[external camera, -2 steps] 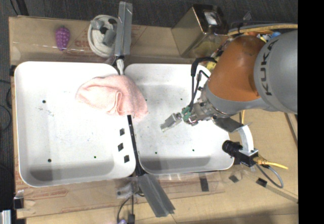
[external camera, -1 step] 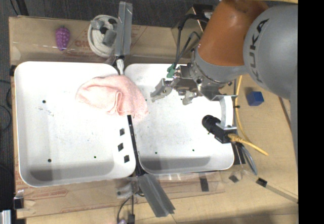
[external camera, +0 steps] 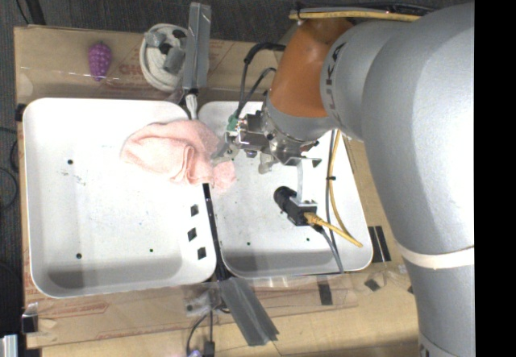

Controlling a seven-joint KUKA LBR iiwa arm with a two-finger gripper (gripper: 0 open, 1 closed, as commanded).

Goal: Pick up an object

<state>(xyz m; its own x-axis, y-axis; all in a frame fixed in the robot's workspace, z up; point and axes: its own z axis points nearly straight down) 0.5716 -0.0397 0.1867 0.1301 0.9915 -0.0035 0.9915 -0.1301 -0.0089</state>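
You can't tell the fingers' (external camera: 219,152) state; the pink cloth (external camera: 173,151), draped over the bins' shared rim (external camera: 211,222), may snag.

Robotics laboratory: a large grey industrial arm with an orange band (external camera: 302,73) over two shallow white plastic bins (external camera: 48,186) on a brown worktop (external camera: 56,65), yellow and black cabling (external camera: 339,230) beneath the gripper (external camera: 242,138).

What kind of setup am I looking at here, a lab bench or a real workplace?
Most likely a lab bench for robot grasping tests. Two shallow white bins sit side by side on a cardboard-covered bench, a pink cloth drapes across their shared edge, and the grey arm reaches over them with loose cables.
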